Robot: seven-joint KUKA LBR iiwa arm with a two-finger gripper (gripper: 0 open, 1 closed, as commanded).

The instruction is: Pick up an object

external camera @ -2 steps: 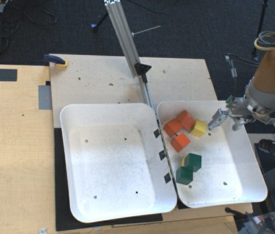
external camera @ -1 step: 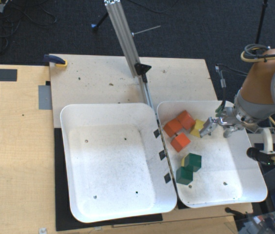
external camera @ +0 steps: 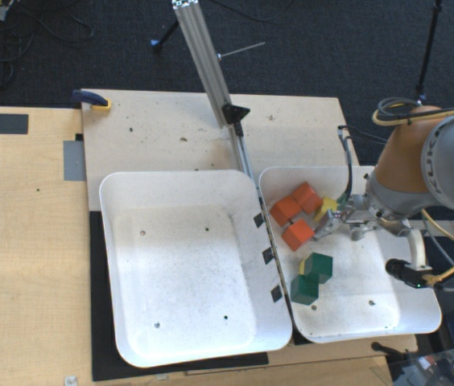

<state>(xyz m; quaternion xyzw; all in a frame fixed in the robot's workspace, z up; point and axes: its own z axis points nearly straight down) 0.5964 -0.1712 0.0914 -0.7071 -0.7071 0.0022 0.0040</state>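
i'm reaching in from the right, my grey arm (external camera: 432, 163) with its orange band bent over the right bin (external camera: 372, 316). my pincer (external camera: 329, 218) is down low inside that bin, toward its far left part, right by the cluster of orange blocks. i cannot tell whether it is spread or pressed together; the metal parts blur into each other from this angle, and i see nothing clearly pinched.

there's a small yellow piece (external camera: 328, 205) just beside the pincer tip, too small to make out properly. touching or not, i can't say.

the orange blocks: two sit close together toward the far side of the bin, one (external camera: 305, 195) slightly farther and to the right, the other (external camera: 285, 210) just left of it. a third orange block (external camera: 297, 235) lies a little nearer, just below the pincer tip in the picture.

nearer still are the green blocks, one (external camera: 318, 265) and another (external camera: 304, 289) right against it, both in the left half of the right bin, close to the wall between the bins.

the left bin (external camera: 122, 215) sits alongside, its rim meeting the right bin's rim, with small black clips (external camera: 267, 255) along that seam.

both bins rest on the pale desk (external camera: 163, 131). a slanted metal rail (external camera: 207, 55) rises from the far side of the desk, up toward the dark floor (external camera: 66, 47) beyond.
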